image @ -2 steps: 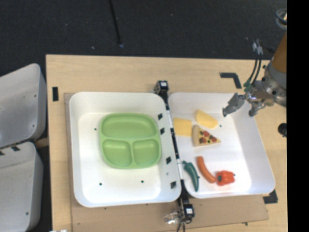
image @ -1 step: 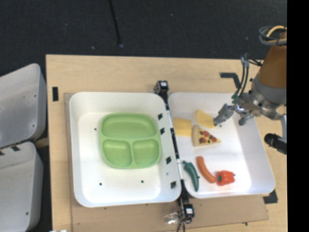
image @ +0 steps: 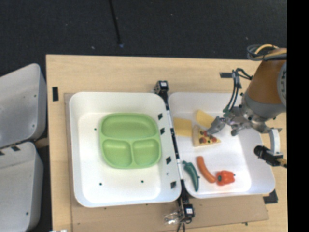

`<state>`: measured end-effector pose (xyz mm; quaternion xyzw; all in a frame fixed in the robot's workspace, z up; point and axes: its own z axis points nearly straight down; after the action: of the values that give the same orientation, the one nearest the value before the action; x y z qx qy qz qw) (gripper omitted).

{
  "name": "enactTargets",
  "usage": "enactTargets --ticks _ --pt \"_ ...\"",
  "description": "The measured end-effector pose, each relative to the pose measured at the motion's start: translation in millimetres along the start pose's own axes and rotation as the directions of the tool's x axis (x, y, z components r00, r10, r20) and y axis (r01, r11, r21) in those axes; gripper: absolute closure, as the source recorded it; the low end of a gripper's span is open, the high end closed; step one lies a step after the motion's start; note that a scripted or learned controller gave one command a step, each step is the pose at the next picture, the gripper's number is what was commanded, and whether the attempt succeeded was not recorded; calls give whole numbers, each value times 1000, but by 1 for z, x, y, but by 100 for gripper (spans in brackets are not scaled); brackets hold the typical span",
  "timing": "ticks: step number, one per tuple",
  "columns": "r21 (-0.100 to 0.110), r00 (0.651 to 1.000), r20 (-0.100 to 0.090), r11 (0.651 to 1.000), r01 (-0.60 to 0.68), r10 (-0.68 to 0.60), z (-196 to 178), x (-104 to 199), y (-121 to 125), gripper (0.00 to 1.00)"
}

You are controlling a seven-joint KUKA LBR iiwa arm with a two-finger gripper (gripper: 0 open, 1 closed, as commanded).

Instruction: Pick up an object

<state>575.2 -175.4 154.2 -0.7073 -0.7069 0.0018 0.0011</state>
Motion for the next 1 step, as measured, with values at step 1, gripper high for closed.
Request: enactTargets --ticks 1 --pt "-8 1000 1 1000 -3 3 50 -1 1 0"
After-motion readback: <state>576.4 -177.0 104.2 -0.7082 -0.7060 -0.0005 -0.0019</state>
